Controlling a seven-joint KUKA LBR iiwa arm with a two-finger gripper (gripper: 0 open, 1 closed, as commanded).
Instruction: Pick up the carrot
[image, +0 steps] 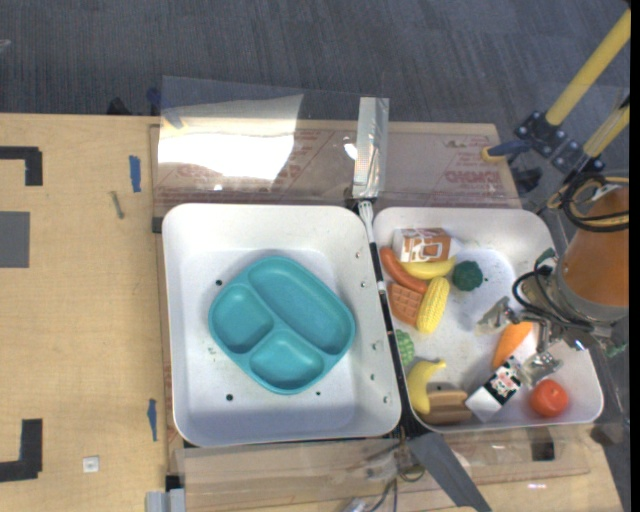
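The carrot (511, 343), orange and short, lies tilted in the right part of the right bin (500, 225). My gripper (540, 348) is low in that bin, right beside the carrot on its right side and touching or nearly touching it. The wrist with its orange band (598, 265) stands above and hides part of the bin's right wall. From this view I cannot make out whether the carrot lies between the gripper's tips.
A red tomato (549, 398) and a small white carton (497, 388) lie just below the carrot. Corn (434, 303), bananas (425, 375), a sausage (398, 268), a green ball (466, 275) and an orange box (420, 243) crowd the bin's left. A teal divided plate (282, 322) sits in the left bin (190, 300).
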